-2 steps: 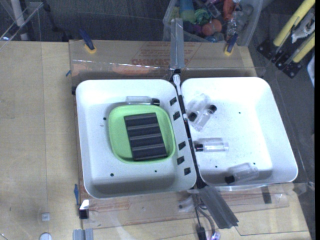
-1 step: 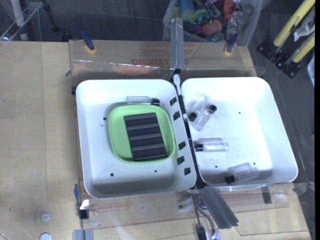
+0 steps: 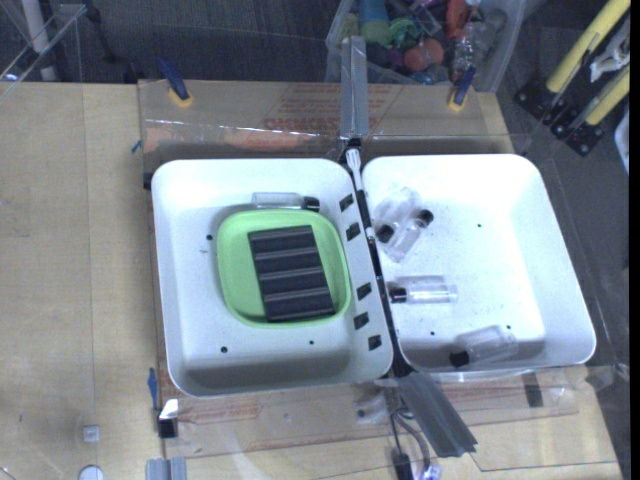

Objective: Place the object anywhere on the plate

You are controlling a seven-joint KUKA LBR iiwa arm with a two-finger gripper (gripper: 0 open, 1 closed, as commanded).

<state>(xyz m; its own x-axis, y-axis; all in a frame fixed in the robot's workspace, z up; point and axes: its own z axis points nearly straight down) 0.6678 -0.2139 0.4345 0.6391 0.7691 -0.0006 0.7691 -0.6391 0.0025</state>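
A light green square plate (image 3: 233,268) lies in the left bin (image 3: 180,268). On the plate rests a dark ribbed rectangular object (image 3: 291,272) with several raised bars. A clear vial with a black cap (image 3: 283,201) lies just behind the plate, against its far edge.
The right bin (image 3: 520,248) holds several clear vials with black caps: a pair (image 3: 403,224) near the divider, one (image 3: 425,292) in the middle, one (image 3: 484,345) at the front wall. A clear tub of coloured toys (image 3: 420,18) stands behind the bins.
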